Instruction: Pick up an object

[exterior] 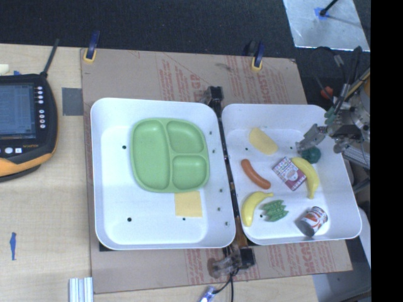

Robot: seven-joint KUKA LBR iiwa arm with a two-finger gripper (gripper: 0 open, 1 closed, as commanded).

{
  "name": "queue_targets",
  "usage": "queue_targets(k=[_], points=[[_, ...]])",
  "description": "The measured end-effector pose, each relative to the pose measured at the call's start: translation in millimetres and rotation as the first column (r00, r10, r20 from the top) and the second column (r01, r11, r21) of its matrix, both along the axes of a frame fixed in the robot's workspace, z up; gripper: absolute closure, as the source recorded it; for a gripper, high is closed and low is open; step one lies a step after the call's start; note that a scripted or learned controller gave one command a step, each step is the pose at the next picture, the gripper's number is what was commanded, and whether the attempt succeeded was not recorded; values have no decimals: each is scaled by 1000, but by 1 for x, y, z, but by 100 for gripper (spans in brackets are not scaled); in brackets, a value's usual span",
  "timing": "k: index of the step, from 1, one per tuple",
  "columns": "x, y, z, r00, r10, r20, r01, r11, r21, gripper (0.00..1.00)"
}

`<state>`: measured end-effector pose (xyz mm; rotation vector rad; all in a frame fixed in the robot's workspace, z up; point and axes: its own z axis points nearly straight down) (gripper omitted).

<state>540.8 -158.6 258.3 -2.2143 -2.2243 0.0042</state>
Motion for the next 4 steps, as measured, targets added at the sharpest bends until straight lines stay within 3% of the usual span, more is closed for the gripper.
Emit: queue_targets(k=[1, 2, 3, 4], points=[[31, 45, -100, 1000, 1, -1, -1, 1000, -1, 0], [17, 50, -163, 1000, 1, 8, -1, 1000, -3, 0], [81, 36, -162, 1000, 0, 10, 0, 1000, -2, 0], [116, 38, -166, 1000, -1, 3, 1, 1000, 0, 0]])
